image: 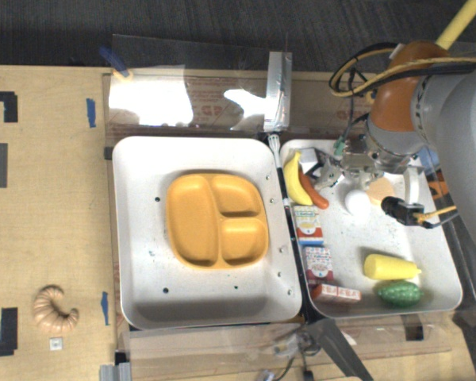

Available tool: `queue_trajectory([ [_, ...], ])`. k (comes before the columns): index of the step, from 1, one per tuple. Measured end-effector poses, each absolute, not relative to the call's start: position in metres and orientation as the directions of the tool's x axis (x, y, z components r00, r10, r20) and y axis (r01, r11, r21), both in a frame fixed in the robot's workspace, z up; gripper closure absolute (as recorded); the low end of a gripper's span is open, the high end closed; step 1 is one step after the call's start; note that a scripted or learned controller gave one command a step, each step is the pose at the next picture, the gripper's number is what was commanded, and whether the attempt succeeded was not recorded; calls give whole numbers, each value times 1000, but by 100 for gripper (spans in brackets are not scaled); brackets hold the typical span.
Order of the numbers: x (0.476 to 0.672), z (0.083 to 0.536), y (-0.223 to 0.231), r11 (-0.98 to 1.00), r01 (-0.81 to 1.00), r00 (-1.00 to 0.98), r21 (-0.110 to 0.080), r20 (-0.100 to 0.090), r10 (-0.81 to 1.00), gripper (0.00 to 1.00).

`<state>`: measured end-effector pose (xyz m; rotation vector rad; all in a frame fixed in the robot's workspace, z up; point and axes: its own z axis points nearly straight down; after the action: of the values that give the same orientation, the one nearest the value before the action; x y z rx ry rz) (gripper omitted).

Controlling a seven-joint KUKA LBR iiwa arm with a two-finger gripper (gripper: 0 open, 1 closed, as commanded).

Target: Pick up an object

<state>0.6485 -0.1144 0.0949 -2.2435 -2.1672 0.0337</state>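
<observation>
My gripper (355, 167) hangs low over the far end of the right bin (440, 252), under the grey arm with its orange band (397, 105). Just left of it lie a yellow banana (295, 182) and an orange-red sausage-like piece (318, 198). A white egg-shaped object (355, 202) and a peach-coloured one (381, 189) sit right below the gripper. Nearer the front of the bin are a yellow lemon-like piece (390, 267) and a green one (398, 293). I see nothing held in the gripper.
Small printed cartons (307, 222) (317, 262) (337, 293) line the right bin's left wall. The left bin (135, 213) holds a yellow divided plate (217, 218). A tan croissant-like toy (55, 308) lies on the bench at the left. Cables (357, 74) loop above the arm.
</observation>
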Motion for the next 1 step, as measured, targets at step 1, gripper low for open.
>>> queue_trajectory([
  [1, 604, 89, -97, 52, 999, -52, 9, -3, 999, 0],
])
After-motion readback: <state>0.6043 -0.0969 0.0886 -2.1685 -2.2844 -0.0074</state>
